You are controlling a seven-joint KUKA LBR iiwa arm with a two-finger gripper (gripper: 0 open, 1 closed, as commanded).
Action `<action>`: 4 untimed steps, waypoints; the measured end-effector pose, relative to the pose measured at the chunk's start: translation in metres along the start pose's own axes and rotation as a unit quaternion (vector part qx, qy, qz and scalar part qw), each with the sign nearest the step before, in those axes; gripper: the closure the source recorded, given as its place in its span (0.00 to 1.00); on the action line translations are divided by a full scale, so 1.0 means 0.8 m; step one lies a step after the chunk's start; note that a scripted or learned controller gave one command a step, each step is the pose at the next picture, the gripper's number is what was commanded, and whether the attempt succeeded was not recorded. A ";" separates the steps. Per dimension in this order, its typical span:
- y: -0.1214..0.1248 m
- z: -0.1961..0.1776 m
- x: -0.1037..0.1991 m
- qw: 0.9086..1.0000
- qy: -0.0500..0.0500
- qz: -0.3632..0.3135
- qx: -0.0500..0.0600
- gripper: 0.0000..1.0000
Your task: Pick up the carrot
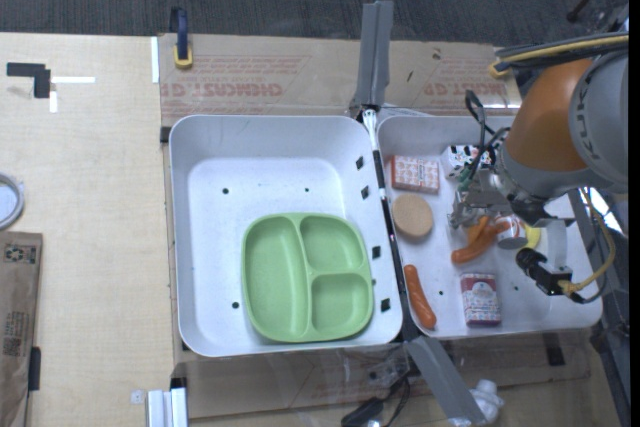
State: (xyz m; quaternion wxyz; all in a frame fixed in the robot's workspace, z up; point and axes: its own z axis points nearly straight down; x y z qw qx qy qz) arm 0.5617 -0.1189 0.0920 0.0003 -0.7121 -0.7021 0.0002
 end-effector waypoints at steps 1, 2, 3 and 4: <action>-0.073 0.001 -0.070 0.997 0.000 -0.072 0.000 0.00; -0.009 0.000 -0.049 0.955 -0.001 -0.297 -0.001 0.00; -0.008 -0.012 -0.049 0.955 -0.001 -0.296 -0.003 1.00; 0.035 -0.129 0.010 0.971 -0.001 -0.240 -0.001 1.00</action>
